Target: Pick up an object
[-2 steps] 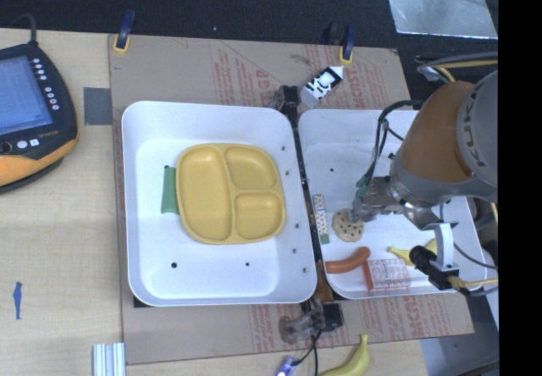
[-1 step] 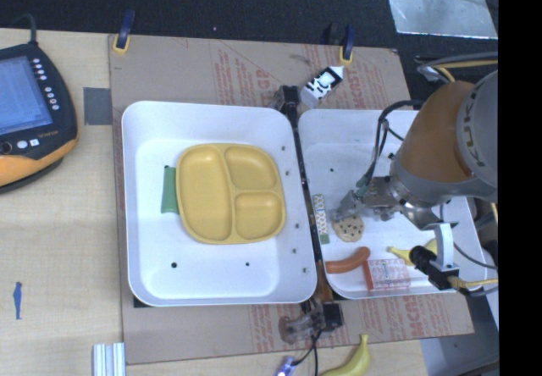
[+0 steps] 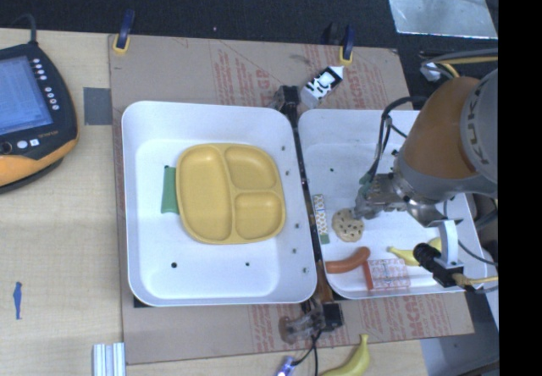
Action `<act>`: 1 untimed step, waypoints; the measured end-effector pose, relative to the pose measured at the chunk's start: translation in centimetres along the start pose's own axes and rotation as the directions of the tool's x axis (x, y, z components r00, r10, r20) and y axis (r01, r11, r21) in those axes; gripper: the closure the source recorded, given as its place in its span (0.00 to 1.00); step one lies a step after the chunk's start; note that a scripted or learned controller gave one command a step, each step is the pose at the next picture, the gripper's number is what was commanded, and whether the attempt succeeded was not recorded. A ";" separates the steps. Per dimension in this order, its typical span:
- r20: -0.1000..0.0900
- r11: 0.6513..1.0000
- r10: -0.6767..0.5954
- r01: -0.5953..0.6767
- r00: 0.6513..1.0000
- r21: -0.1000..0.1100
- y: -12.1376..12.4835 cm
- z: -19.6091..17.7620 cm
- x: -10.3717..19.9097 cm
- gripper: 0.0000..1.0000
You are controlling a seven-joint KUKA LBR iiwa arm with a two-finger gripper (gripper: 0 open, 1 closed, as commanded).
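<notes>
Hovering low in the right shallow white bin (image 3: pixel 339 141), the gripper (image 3: pixel 366 203) sits just above a round tan chocolate-chip cookie (image 3: pixel 347 224) (whether it grasps anything, I cannot tell). Below the gripper lie an orange-red hot dog (image 3: pixel 348 261) and a clear red-printed packet (image 3: pixel 388 273); a yellow banana (image 3: pixel 408 256) rests lower right. Far left, a yellow divided plastic plate (image 3: pixel 229 192) fills the other bin (image 3: pixel 148 196).

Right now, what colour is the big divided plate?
Yellow; the camera view shows the divided plate best.
</notes>
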State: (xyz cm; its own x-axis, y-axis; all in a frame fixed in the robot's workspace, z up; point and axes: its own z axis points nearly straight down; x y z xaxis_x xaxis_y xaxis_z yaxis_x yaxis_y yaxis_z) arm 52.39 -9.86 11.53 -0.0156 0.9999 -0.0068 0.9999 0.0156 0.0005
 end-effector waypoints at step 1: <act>0.000 1.000 -0.001 0.001 1.000 0.000 0.0 0.0 0.0 0.00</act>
State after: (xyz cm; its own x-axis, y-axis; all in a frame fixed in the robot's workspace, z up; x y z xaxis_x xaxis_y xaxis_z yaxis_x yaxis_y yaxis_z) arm 52.39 -9.86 11.52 -0.0164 0.9998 -0.0072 0.9999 0.0164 0.0004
